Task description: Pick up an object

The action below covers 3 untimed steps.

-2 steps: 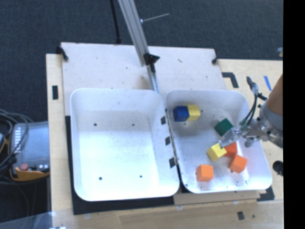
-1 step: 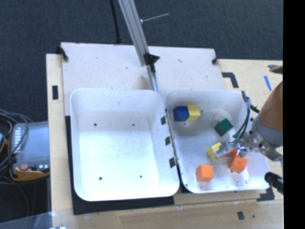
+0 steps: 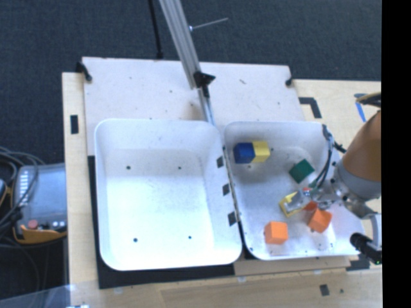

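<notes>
The right bin [image 3: 282, 254] holds several small objects. A blue and yellow block [image 3: 251, 151] lies near its far left corner, and a green block [image 3: 301, 170] sits right of the middle. Nearer the front are a small yellow piece [image 3: 290, 204], an orange cube [image 3: 276, 231] and a second orange block [image 3: 319, 220]. My gripper [image 3: 310, 198] reaches in from the right and hangs low in this bin, between the yellow piece and the second orange block. It looks close to both, and contact is unclear. The arm's orange band [image 3: 367, 147] is above it at the right edge.
The left bin [image 3: 103, 172] sits beside the right one, sharing a divider with black clips [image 3: 226, 189]. A slanted metal pole [image 3: 183, 40] rises from behind the bins. A white board [image 3: 141, 85] lies behind them. Grey equipment and cables [image 3: 35, 201] stand at the far left.
</notes>
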Each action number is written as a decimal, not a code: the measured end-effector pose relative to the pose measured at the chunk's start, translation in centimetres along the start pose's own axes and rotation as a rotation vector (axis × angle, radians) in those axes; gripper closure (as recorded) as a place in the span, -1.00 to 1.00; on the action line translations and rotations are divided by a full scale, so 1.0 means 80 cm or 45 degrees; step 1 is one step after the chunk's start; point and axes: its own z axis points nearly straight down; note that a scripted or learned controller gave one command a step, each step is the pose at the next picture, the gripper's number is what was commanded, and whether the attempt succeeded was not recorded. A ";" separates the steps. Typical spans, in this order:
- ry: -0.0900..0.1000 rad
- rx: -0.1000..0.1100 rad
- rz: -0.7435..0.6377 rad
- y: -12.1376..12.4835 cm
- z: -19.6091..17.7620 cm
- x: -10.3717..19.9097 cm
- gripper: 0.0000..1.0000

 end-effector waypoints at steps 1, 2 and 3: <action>-0.004 -0.006 0.014 0.001 -0.011 -0.002 1.00; 0.006 0.014 0.007 -0.002 -0.067 -0.009 1.00; 0.005 0.011 0.000 -0.004 -0.140 -0.023 1.00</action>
